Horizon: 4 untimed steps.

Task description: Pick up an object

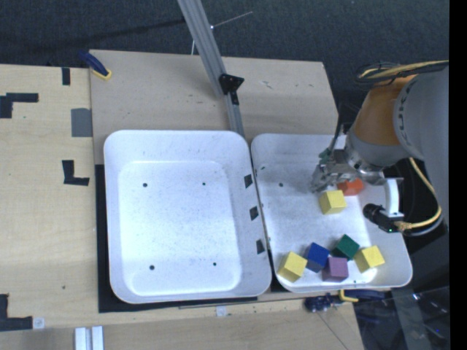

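Gripper (332,172) low in the right bin (292,159), over a yellow cube (333,201).
The cube lay just below the gripper, an orange block (353,187) beside it; it looked light, rigid, smooth, best pinched across flat opposite faces. Finger spread could not be told.

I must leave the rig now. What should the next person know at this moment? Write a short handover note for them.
Gripper: low in the right bin, near its upper right part, just above a yellow block and beside an orange block. Whether its fingers are open or shut cannot be told, and nothing is seen held.
Things: five more blocks lie along the right bin's lower edge: yellow, blue, purple, green, yellow.
Left bin: beside the right one.
Done: no pick confirmed.
Left: grasp one block, probably the yellow or orange one nearest the gripper, and lift it.
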Motion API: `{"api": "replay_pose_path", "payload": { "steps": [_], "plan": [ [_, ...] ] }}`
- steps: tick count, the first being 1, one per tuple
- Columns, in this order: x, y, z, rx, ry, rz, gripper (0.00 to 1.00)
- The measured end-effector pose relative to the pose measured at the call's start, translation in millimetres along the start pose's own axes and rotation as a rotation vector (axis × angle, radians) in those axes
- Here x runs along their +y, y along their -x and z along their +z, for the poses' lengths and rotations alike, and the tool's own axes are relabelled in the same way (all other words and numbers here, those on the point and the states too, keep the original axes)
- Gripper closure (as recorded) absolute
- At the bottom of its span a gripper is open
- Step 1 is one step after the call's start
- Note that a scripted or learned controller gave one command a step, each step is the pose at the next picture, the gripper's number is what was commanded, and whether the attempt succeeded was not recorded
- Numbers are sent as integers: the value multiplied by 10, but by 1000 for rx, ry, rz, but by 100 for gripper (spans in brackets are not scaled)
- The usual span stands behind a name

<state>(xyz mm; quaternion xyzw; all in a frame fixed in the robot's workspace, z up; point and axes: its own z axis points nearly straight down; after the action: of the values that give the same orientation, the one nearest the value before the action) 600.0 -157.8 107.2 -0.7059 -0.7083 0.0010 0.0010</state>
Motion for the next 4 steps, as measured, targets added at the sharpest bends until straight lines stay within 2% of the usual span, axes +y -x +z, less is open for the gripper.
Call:
{"api": "replay_pose_path", "payload": {
  "steps": [3, 4],
  "plan": [
    [-48, 51, -1423, -1, 7, 1, 100],
    [-302, -441, -1422, 1, 1, -2, 100]
  ]
}}
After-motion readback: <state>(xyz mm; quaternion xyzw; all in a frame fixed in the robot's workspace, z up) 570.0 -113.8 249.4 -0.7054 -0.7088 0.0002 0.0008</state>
